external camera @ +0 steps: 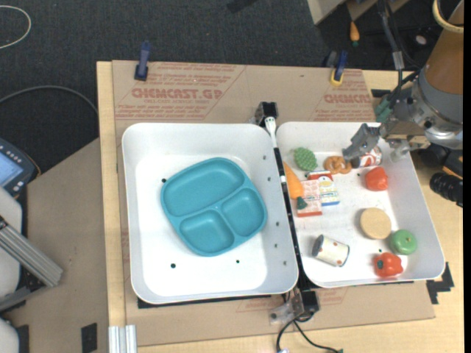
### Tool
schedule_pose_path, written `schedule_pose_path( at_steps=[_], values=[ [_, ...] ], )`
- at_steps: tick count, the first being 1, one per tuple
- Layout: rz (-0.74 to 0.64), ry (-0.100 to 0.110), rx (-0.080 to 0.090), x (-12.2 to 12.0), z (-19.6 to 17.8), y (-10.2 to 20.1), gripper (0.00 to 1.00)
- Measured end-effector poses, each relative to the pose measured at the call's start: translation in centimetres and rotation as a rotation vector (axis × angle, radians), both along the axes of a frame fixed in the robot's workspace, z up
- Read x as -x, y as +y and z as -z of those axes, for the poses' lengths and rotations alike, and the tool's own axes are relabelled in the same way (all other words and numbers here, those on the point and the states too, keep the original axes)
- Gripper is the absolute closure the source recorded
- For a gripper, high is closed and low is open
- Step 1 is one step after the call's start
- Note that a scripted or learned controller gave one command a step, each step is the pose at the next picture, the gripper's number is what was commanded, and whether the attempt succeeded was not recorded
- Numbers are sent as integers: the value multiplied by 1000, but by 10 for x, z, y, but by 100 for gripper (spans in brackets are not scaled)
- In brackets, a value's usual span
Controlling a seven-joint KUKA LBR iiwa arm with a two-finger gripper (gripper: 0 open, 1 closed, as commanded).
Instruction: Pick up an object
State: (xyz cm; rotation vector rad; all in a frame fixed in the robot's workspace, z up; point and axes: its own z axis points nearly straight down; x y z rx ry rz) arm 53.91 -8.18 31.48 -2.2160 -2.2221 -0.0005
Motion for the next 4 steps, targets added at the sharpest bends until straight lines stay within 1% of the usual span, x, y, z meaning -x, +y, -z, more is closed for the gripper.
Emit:
schedule_pose_path(
  at_steps=[1,2,3,4],
  values=[
    [-3,3,-1,51,5,58,0],
    [2,-3,2,48,-6,54,100],
    [-6,8,0,62,66,143,100],
    [-2,-20,-2,58,-74,159,100]
  ],
)
